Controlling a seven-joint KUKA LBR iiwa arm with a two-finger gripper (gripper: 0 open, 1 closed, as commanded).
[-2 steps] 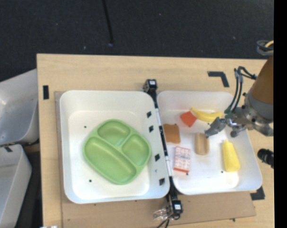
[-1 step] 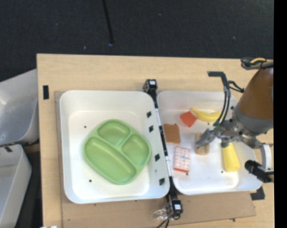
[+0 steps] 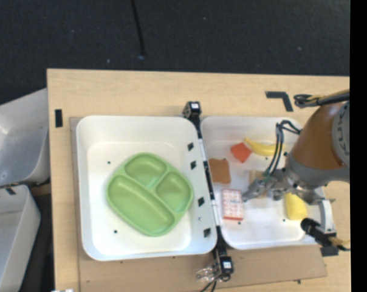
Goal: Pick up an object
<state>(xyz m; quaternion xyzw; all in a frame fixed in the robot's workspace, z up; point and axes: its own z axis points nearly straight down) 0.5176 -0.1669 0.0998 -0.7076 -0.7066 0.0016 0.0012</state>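
Camera view: hand (image 3: 254, 191) beside red-and-white patterned card (image 3: 232, 204).

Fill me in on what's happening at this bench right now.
A grey and orange robot arm reaches into the right bin, its hand low over the small items there: a brown block, an orange piece, a banana, a yellow object and a red-patterned white card. Nothing is visibly held yet. The left bin holds a green divided plate.
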